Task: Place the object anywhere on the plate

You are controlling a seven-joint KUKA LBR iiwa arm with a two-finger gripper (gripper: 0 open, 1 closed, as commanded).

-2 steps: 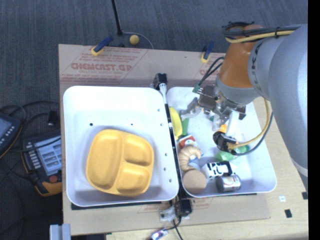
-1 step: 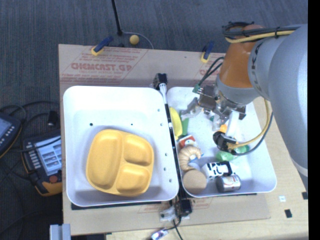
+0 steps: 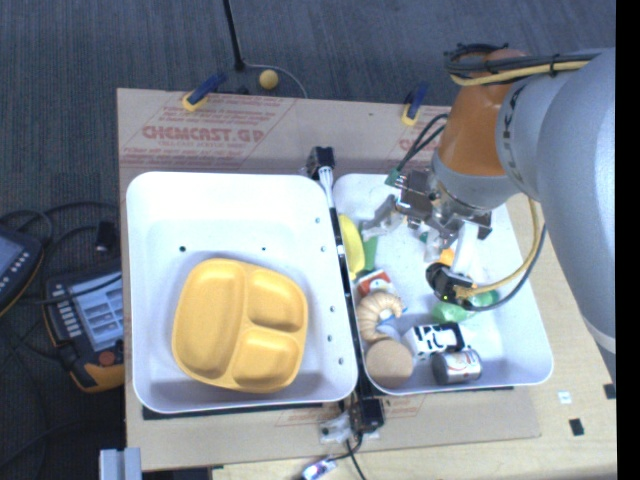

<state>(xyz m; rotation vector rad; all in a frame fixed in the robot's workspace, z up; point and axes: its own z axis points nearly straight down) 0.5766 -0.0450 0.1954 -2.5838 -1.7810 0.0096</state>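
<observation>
Overhead view: fingers (image 3: 432, 230) of the grey arm hang low over the right bin (image 3: 527, 343), pointing down among the clutter. Whether they are spread or closed cannot be told, since the wrist and cabling hide the tips, and nothing can be seen gripped between them. Just left of the fingers lies a yellow banana (image 3: 350, 245); below and left of them, a round tan pastry (image 3: 379, 313) and a brown egg-shaped object (image 3: 390, 361); directly below, a green item (image 3: 462, 303), a black-and-white box (image 3: 438, 337) and a small can (image 3: 458, 367). Well to the left of the fingers, in the left bin (image 3: 160, 203), rests the yellow divided plate (image 3: 240, 322), bearing nothing. Both bins stand on the bench (image 3: 150, 123).
</observation>
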